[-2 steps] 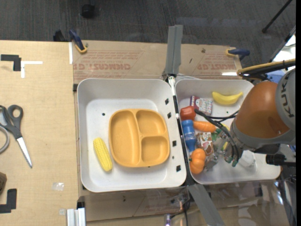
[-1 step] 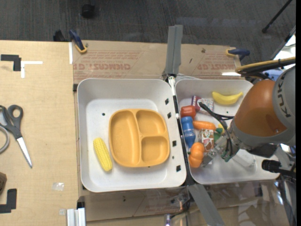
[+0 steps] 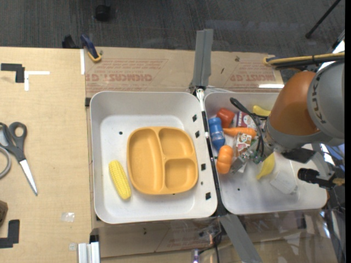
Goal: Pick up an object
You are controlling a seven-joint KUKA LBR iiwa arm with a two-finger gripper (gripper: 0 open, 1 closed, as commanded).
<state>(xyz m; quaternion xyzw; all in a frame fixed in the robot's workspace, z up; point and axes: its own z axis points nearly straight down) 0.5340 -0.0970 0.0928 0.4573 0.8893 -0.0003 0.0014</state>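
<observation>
Over the right bin: your arm [image 3: 315, 106] reaches in from the right, its orange band sitting above the clutter.
Gripper: you can see the gripper [image 3: 255, 153] low among the toys in the right bin [image 3: 274, 201], close to a yellow banana-shaped piece [image 3: 266, 167].
Fingers: you cannot tell whether they are spread or pressed together; the wrist hides most of them, and nothing is plainly seen between them.
Objects to pick, right bin: you have an orange pumpkin-like toy [image 3: 224, 159] near the dividing wall, a blue bottle [image 3: 215, 131] just above it, a red piece [image 3: 225, 115] beside the bottle, a carrot [image 3: 239, 131] lying across, and a printed packet [image 3: 243, 144] underneath.
Second yellow piece: look at the bin's upper part, next to the orange band [image 3: 261, 111].
Left bin: your left bin [image 3: 104, 163] holds an orange three-compartment plate [image 3: 162, 160] near its centre, with a corn cob [image 3: 119, 179] lying just beside the plate's left edge.
Bench, far left: you will find scissors [image 3: 20, 153] lying on the wooden surface, well apart from both bins.
</observation>
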